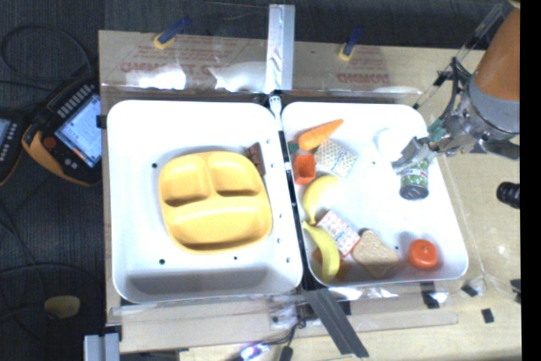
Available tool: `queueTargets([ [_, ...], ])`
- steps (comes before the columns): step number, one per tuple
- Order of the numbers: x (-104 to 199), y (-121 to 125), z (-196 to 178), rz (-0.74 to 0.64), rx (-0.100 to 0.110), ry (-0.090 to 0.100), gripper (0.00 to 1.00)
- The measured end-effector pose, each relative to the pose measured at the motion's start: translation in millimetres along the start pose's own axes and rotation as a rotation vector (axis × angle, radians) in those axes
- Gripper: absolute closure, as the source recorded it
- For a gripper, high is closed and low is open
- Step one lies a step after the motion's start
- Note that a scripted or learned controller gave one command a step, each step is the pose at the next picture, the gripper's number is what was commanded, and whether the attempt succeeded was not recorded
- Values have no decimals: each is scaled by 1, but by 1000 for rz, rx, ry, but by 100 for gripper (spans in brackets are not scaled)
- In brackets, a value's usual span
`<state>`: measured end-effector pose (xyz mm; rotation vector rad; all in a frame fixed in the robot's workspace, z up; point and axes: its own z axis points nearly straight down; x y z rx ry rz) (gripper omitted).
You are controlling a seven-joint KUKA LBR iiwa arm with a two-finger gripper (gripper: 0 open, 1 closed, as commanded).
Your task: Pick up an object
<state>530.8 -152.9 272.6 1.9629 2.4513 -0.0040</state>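
The gripper [414, 158] hovered over the right bin [439, 262], a small can [414, 181] right at its fingertips; whether they gripped it I couldn't tell. It looked mid-grasp, and next called for a clean, straight lift.

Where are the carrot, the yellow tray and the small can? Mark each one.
carrot [319, 132]: camera view, middle of its orange body.
yellow tray [215, 200]: camera view, its large front compartment.
small can [414, 182]: camera view, its labelled side.
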Motion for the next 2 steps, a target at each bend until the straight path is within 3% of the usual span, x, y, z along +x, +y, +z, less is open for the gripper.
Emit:
queueTargets([
  [1, 17, 45, -57, 43, 0, 0, 100],
  [2, 80, 23, 45, -29, 2, 4, 100],
])
